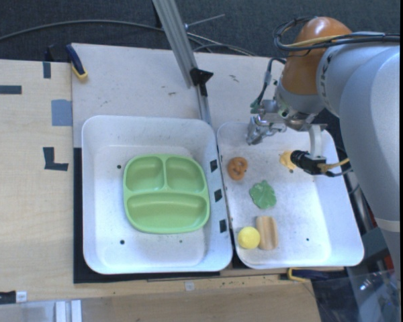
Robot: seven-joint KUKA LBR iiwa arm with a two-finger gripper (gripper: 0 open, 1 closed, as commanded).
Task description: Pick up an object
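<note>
The brown ball (238, 168) sits close to the right bin's (316, 227) left wall, at 7 o'clock from the jaws, whose opening I cannot tell, so a descent risks clipping that wall or nudging the ball aside.

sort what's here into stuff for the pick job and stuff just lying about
For the job:
gripper, at the right bin's far end
in that bin: orange lump, green piece, yellow ball, tan block

Probably just lying about:
green plate in the left bin
clip on the bench
</note>
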